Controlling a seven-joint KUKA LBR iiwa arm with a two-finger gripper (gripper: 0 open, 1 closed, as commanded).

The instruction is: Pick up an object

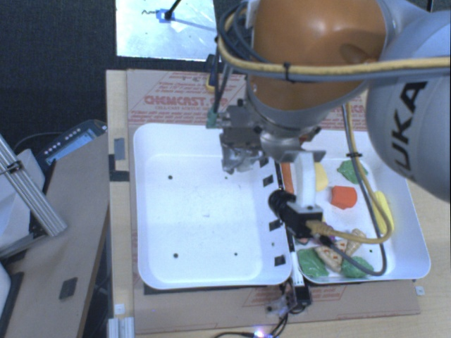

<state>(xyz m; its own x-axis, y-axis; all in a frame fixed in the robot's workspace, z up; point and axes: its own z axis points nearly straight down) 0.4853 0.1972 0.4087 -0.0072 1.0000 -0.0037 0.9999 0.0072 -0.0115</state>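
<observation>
Here, two white bins sit side by side on the tabletop [84, 210]. The left bin [151, 189] shows bare white floor. The right bin [416, 259] holds small toys: an orange block [344, 196], a yellow piece [321, 177], a green piece [347, 168] and green leafy bits [310, 260] at the near edge. The claw [239, 162] hangs over the bins' shared border, carrying nothing visible; whether it is spread I cannot tell.

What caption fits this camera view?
KUKA arm reaching over two white bins, small toys in the right one.
</observation>
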